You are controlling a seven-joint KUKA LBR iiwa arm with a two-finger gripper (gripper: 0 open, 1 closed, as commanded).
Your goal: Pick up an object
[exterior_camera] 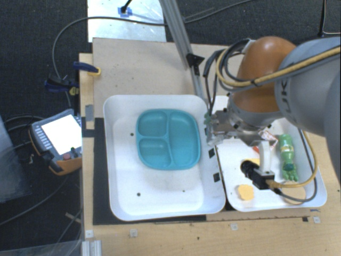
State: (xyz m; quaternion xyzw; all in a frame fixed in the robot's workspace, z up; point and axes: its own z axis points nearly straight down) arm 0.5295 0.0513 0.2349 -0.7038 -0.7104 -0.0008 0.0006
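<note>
Objects: a green bottle (pixel 287 156), a yellow piece (pixel 245 192) and a small red-and-white item (pixel 268 137) lie in the right bin (pixel 319 196), loose and apart, probably so each can be taken singly.
Look: bottle lies on its side, ribbed, translucent green; yellow piece flat and rounded; third item too small to identify.
Hand: (pixel 213 135) sits low at the right bin's left wall, beside the left bin (pixel 117 196); its state cannot be told, and nothing is visibly held.
Tray: teal, three compartments (pixel 168 138), flat in the left bin.
Tabletop: (pixel 133 63) carries both bins.
Judgement: no pickup achieved yet.
</note>
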